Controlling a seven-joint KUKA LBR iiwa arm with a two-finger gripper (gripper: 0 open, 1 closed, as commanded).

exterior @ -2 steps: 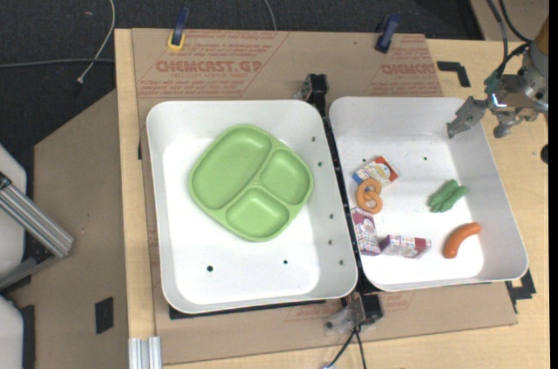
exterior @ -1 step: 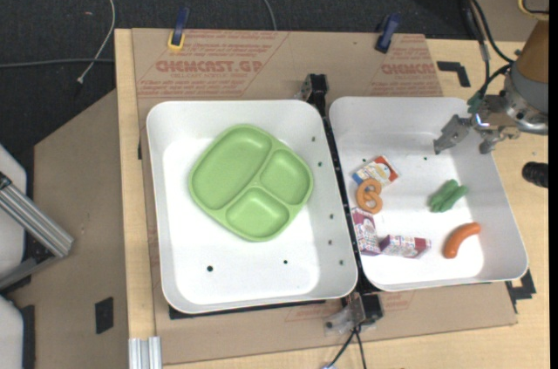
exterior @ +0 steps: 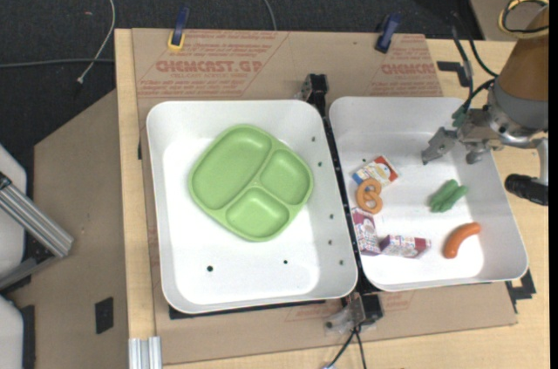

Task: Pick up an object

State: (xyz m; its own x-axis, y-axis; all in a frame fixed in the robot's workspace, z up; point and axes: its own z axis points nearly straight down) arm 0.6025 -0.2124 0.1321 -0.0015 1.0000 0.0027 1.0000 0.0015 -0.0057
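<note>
My gripper (exterior: 453, 153) hangs over the upper right part of the right bin (exterior: 410, 116), its two fingers spread open with nothing between them. Just below it lies a green pod-shaped item (exterior: 446, 195), apart from the fingers. An orange sausage-like piece (exterior: 460, 240) rests nearer the front right. Toward the bin's left side sit a small white, red and yellow packet (exterior: 376, 171), an orange pretzel-shaped ring (exterior: 369, 197) and a purple and white wrapper (exterior: 394, 244).
The left bin (exterior: 174, 132) holds a green divided plate (exterior: 251, 181). A black divider with clamps (exterior: 316, 88) runs between the bins. Blue clips (exterior: 387, 33) hold the cardboard base at the back. The arm's body (exterior: 527, 88) stands at the right edge.
</note>
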